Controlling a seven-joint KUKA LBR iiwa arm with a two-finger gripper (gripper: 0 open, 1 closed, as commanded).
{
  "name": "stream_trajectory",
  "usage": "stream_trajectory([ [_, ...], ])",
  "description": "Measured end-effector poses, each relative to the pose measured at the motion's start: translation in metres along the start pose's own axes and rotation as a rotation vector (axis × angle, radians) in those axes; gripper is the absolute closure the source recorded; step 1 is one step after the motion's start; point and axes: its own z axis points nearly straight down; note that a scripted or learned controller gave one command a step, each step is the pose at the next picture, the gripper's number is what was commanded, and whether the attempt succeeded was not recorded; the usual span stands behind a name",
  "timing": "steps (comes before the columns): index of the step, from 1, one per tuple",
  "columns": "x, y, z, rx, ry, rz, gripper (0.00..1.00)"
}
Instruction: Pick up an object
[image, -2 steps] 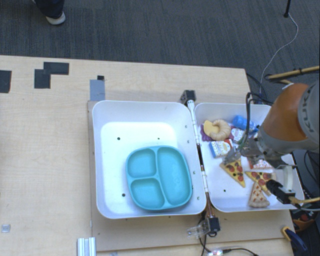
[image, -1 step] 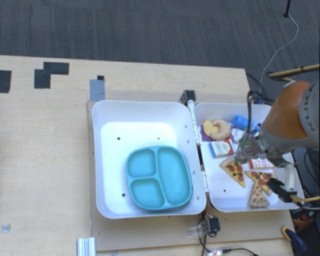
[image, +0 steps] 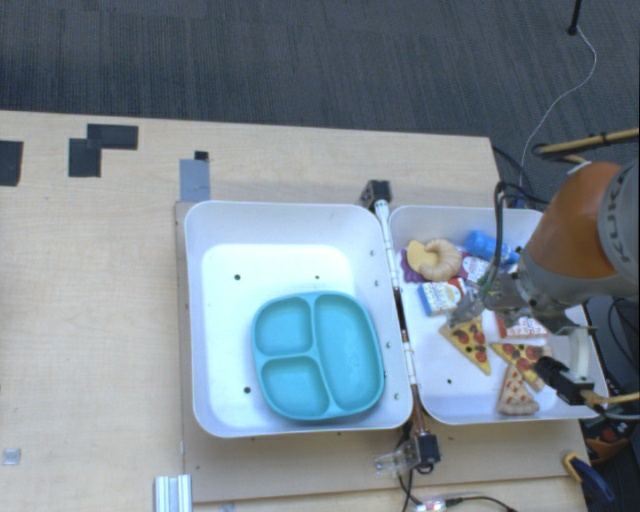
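The gripper (image: 478, 303) hangs low over a pizza slice (image: 470, 343) in the right bin (image: 440, 398); its grip cannot be told, the arm (image: 575, 235) hiding toys behind.

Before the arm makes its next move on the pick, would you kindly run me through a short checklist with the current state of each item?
1. Gripper over the right bin: ok, it sits among the toys.
2. Object seen between its fingers: cannot tell, the wrist hides them.
3. Candidate nearby: ok, a pizza slice lies just beside the gripper.
4. Clutter around the target: not ok, a doughnut, a small white-and-blue packet and more pizza slices crowd it.
5. Left bin: ok, the blue divided plate lies flat, apart from the arm.
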Motion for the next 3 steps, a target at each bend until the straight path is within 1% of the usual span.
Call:
stream_trajectory([
  [1, 0.030, -0.044, 0.030, -0.006, -0.004, 0.006, 0.00],
  [2, 0.030, -0.042, 0.022, -0.007, -0.003, 0.005, 1.00],
  [3, 0.124, -0.034, -0.066, 0.009, 0.001, 0.000, 1.00],
])
